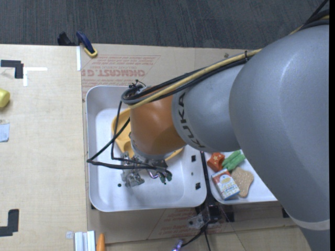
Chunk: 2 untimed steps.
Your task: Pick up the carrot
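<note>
In the right bin (261, 195), carrot (216, 161) lies apart from pincer (135, 179).

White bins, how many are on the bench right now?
2. The left bin sits under the arm's wrist, with the gripper down inside it. The right bin beside it is mostly covered by the arm, so more items may be hidden there.
</note>
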{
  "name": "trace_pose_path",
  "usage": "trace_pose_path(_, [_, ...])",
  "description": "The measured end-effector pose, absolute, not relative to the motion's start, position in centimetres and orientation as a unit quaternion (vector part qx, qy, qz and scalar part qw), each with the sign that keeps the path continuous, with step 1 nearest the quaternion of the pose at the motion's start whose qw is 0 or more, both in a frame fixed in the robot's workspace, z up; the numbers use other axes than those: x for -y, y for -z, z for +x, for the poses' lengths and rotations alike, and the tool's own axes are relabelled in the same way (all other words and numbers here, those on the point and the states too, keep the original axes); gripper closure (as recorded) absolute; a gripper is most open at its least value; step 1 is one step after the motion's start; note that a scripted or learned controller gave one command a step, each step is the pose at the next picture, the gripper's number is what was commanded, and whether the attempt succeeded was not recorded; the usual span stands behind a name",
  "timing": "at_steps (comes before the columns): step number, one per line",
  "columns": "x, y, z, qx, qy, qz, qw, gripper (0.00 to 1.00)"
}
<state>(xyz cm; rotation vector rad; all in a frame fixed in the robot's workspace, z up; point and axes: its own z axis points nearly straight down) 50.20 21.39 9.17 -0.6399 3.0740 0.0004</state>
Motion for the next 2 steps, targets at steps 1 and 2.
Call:
trace_pose_path(1, [-22.8, -9.2, 49.5, -0.999, 0.0005, 0.053, 0.001, 1.0])
trace_pose_path(2, [-22.8, -13.7, 48.8, -0.999, 0.0003, 0.037, 0.001, 1.0])
